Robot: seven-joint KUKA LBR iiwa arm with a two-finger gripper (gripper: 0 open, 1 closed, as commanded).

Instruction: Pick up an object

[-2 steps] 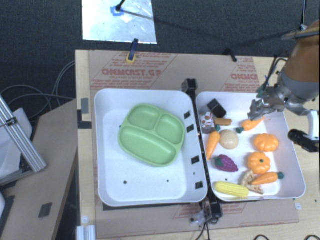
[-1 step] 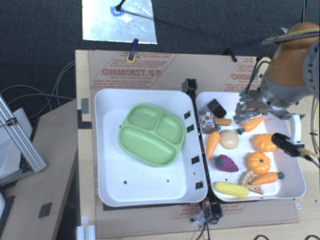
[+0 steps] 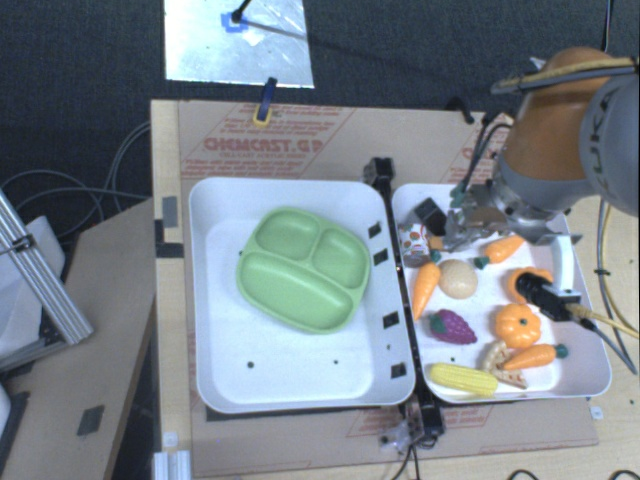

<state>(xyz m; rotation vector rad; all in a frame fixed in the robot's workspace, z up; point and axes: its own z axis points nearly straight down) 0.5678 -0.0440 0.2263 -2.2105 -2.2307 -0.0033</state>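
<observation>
no single object is named, so the likeliest pick is whatever lies closest under the gripper: the small tub at the far left of the right bin, just left of the tool. the gripper hangs low over that far-left part of the bin. the wrist hides its tip from this slant, so i cannot tell whether it is released or clenched, and nothing is visibly held.

just nearer than the tub lie a long carrot, pointing toward the near edge, and a pale ball touching or almost touching it. a short carrot lies right of the gripper, and a black piece sits farther back.

further out are the purple grapes, a pumpkin, another carrot and a corn cob along the near wall. the left bin holds a green plate, well apart from all this.

to do the step well, i would settle on one target before descending. the tub stands close to the bin's left wall, so the approach should be straight down and centred, with room on both sides. the ball is round and could roll away, and the long carrot beside it may be nudged. lift only once the object is seen clamped.
</observation>
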